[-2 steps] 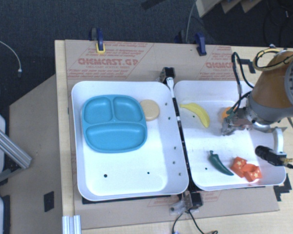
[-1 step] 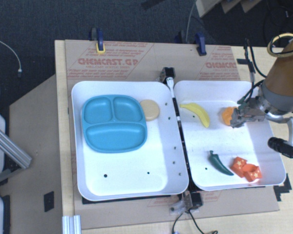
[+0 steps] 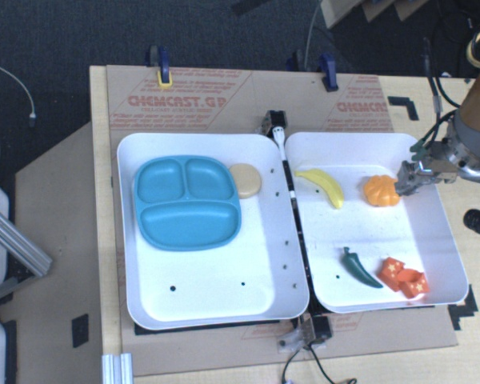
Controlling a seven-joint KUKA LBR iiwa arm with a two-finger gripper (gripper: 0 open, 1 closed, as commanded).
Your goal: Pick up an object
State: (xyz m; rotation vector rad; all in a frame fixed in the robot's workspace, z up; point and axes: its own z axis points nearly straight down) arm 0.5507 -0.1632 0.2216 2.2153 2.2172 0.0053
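1. Camera view: two white bins sit side by side on the tabletop [image 3: 224, 94].
2. Right bin [image 3: 432, 238] holds a yellow banana [image 3: 322, 186], an orange fruit [image 3: 381, 190], a green pepper [image 3: 358, 268] and a red piece [image 3: 403, 277].
3. Left bin [image 3: 216, 294] holds a blue divided plate [image 3: 188, 202] with a tan round piece [image 3: 246, 180] touching its right edge.
4. Tool [image 3: 406, 177] sits low at the orange fruit's right side, just beside it; how wide it stands I cannot tell.

A: Non-task stuff? Blue divided plate [image 3: 188, 202] in the left bin [image 3: 216, 298], far from the hand.
B: Tan disc [image 3: 246, 180] touching its right edge. Blue clamps [image 3: 162, 61] on the bench [image 3: 104, 214] back edge.
A: Done.
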